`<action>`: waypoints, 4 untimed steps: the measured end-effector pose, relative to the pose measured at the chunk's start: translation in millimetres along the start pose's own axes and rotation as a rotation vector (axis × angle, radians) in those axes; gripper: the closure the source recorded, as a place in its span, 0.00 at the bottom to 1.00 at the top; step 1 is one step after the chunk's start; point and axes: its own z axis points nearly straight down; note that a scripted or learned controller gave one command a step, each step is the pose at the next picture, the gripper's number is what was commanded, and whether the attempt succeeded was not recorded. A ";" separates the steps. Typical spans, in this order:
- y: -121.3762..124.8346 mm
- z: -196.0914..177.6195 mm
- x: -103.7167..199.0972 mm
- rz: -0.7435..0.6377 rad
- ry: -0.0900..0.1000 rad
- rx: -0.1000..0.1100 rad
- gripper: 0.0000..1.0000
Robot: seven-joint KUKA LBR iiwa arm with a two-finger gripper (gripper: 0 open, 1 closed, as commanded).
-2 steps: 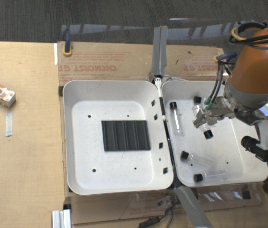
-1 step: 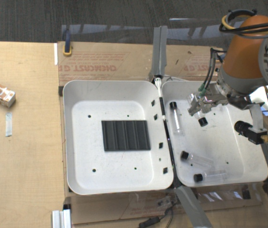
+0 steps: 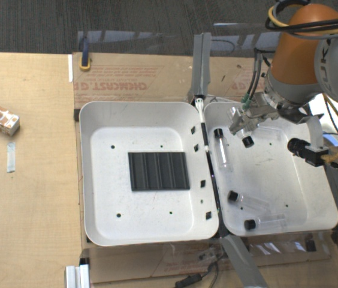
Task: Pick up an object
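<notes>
- Arm [image 3: 304, 41], grey with orange band, reaching in from right, over far part of right bin [image 3: 313, 221]
- Gripper [image 3: 241, 122] low over far left area of right bin, near wall shared with left bin [image 3: 91, 161]; pointed down and to the left
- Grip state: cannot tell, wrist body and cables in the way
- Small black piece [image 3: 247, 141] just below gripper tip; unclear whether a loose thing or part of the tool, unclear whether touching
- Nothing seen clamped in gripper
- Pickable things, all in right bin: first clear tube [image 3: 221, 152], black cap at far end, lying along left wall, just beside gripper tip but apart from it
- Second clear tube [image 3: 254, 204], black cap [image 3: 233, 195] at left end, lying near middle of front half, slanted
- Third clear tube [image 3: 271, 221], black cap [image 3: 250, 224] at left end, close to front wall, just in front of second tube
- Left bin: one dark ribbed panel [image 3: 159, 171] lying flat at centre, well apart from gripper
- Black knob [image 3: 304, 148] on a bracket of the arm, hanging over right side of right bin
- Outside bins: small printed carton [image 3: 0, 119] on wooden bench [image 3: 25, 221] at far left, pale strip [image 3: 11, 158] just in front of it
- Cardboard sheet [image 3: 121, 80] with reversed red lettering behind both bins
</notes>
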 end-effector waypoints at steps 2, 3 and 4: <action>57.1 10.5 -24.7 0.053 0.000 0.001 1.00; 65.1 -13.5 14.0 0.027 0.000 -0.001 1.00; 67.7 -11.6 28.3 0.113 0.000 0.000 1.00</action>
